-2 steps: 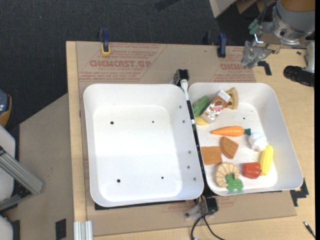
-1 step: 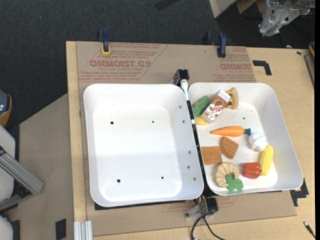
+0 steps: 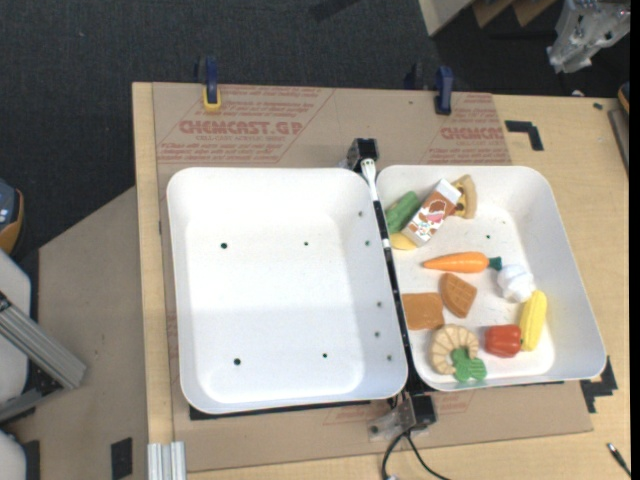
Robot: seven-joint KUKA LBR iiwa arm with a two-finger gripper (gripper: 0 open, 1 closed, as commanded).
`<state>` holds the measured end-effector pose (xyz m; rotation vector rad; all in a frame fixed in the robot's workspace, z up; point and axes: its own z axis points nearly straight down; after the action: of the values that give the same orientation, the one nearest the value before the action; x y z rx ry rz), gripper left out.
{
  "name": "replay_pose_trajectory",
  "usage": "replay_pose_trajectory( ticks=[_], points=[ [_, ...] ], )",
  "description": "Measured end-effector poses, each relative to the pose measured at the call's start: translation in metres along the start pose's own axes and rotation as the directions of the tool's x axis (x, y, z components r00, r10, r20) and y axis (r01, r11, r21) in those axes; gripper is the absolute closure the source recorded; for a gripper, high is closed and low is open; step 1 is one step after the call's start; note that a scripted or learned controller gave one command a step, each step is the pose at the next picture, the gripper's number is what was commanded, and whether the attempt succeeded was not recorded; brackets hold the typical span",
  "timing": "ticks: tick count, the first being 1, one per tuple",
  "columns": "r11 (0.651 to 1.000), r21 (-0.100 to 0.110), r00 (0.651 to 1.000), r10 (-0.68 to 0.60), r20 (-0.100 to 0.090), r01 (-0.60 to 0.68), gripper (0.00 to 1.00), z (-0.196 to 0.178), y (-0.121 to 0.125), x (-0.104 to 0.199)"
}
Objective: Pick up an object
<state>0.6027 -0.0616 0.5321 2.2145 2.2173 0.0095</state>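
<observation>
The right bin (image 3: 560, 238) holds several toy foods. An orange carrot (image 3: 455, 262) lies near its middle. A red-and-white carton (image 3: 432, 214) and a green piece (image 3: 403, 211) lie at the bin's back left, beside a tan piece (image 3: 465, 196). A yellow corn cob (image 3: 534, 318), a red pepper (image 3: 503, 340) and a white piece (image 3: 516, 282) sit at the right. Two brown slices (image 3: 423, 311) (image 3: 460, 294), a round cracker (image 3: 452, 344) and a green floret (image 3: 469, 369) are at the front. My gripper (image 3: 585, 30) hangs at the top right corner, beyond the bench and far from the bins.
The left bin (image 3: 190, 268) stands beside the right one on a cardboard sheet (image 3: 300, 118) held by two clamps (image 3: 210, 80) (image 3: 443, 88). A black clip (image 3: 362, 152) sits where the bins meet at the back. A cable (image 3: 400, 448) runs off the front.
</observation>
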Motion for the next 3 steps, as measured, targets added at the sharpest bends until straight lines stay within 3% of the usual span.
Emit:
replay_pose_trajectory(
  ticks=[1,2,3],
  points=[
    [1.0,0.022,1.0,-0.009,-0.004,0.009,1.0,0.102,-0.033,0.094],
    [1.0,-0.004,1.0,-0.001,-0.001,0.001,1.0,0.004,-0.011,0.09],
    [1.0,0.02,1.0,-0.006,-0.002,0.006,1.0,0.092,-0.018,0.161]
  ],
)
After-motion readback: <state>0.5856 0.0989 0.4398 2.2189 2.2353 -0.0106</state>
